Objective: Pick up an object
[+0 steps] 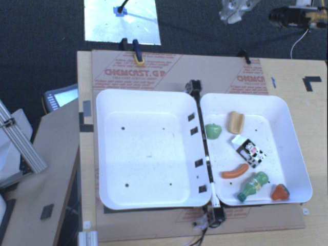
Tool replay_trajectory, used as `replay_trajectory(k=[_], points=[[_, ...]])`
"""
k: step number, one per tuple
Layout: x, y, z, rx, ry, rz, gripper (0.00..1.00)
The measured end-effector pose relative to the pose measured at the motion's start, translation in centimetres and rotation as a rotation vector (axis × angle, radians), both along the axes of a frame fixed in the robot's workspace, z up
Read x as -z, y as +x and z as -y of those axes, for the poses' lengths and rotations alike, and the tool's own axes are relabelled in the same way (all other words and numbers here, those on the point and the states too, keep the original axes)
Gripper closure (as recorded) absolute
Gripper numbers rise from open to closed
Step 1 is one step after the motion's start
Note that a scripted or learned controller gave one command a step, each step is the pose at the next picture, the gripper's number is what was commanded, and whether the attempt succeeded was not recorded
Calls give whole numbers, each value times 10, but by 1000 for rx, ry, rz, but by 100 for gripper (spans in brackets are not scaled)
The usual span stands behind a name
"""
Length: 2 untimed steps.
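Note:
The right bin (292, 132) holds several small items: a green apple (213, 131), a tan bread piece (236, 122), a black-and-white carton (250, 152), an orange sausage (234, 171), a green bottle (253, 186) and a red strawberry-like piece (280, 192). My gripper (234, 6) hangs high at the top of the view, well beyond the far edge of the bench and away from every item. Nothing sits between its fingers that I can see.
The left bin (107, 137) lies beside the right one, with a row of black clips (197, 132) along the shared wall. A shiny metal sheet (122, 14) lies on the dark floor at the top left. Yellow and black clamps (138, 55) hold the cardboard's far edge.

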<state>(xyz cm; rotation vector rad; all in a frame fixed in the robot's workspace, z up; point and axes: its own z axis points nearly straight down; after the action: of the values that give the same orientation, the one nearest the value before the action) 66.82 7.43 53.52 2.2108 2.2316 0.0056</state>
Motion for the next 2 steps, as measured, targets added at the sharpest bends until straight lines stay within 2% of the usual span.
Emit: replay_trajectory(k=[1,2], points=[[-12,0,3,2,-1,3,100],[1,0,-54,0,0,-2,100]])
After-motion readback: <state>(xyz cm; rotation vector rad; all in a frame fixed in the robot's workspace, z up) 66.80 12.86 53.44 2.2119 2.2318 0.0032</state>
